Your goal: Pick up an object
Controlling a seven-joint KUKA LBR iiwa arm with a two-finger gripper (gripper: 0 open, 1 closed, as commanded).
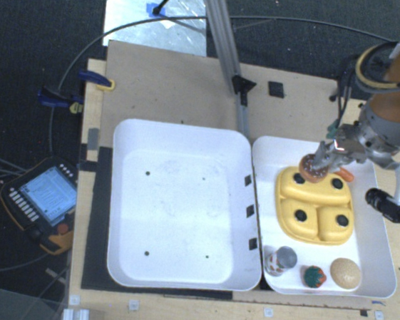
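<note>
My gripper hangs over the far part of the right bin, reaching in from the right. Its tip is right at a small brown round object that rests on the far edge of a yellow moulded piece with four dark spots. Whether the brown object is between the fingers is not visible. A small orange item lies just right of the gripper tip. Along the bin's near edge lie a small grey can, a green and red ball and a beige egg-shaped object.
The left bin lies beside the right one, joined by black clips. A slanted metal pole rises behind the bins. A hand-held pendant with a lit screen lies left of the bench. Clamps grip the bench's far left corner.
</note>
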